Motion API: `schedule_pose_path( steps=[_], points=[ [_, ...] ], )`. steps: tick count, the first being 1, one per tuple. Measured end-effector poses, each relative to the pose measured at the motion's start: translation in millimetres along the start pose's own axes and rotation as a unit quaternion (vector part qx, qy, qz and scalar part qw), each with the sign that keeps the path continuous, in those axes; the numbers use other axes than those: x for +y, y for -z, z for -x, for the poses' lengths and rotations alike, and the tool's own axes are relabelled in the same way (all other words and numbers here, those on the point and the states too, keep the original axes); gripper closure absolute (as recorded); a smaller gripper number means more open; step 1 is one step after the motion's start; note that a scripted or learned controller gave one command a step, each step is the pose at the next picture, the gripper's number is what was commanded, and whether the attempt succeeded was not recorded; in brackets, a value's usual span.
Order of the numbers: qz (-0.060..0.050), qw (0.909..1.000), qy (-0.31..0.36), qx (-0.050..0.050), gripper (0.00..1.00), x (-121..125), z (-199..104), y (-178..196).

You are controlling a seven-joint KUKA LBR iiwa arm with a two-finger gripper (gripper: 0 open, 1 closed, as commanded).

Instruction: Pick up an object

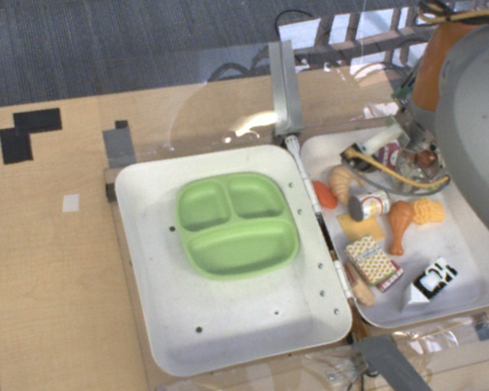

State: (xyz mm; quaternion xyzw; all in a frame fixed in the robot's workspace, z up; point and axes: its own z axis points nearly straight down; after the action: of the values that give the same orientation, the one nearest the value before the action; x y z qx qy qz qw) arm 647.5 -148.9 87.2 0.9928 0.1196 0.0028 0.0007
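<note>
Camera view: end effector (418,157) sits low in right bin (486,288)'s far right corner amid clutter; its state can't be told. Drumstick (400,224) and can (369,206) lie just beside it, likely candidates.

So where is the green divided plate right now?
The green divided plate lies in the left bin, roughly central, with the toy food over in the right bin beyond the divider.

Green plate (236,224), white bins (171,334), orange drumstick (399,224).
</note>
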Motion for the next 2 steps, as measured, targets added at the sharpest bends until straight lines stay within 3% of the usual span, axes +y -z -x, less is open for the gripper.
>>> schedule_pose_path(
  steps=[1, 2],
  points=[
    [-0.001, 0.9999, -0.016, 0.002, 1.0, -67, -20, 1],
    [-0.002, 0.9998, -0.017, -0.001, 1.0, -64, -27, 98]
  ],
)
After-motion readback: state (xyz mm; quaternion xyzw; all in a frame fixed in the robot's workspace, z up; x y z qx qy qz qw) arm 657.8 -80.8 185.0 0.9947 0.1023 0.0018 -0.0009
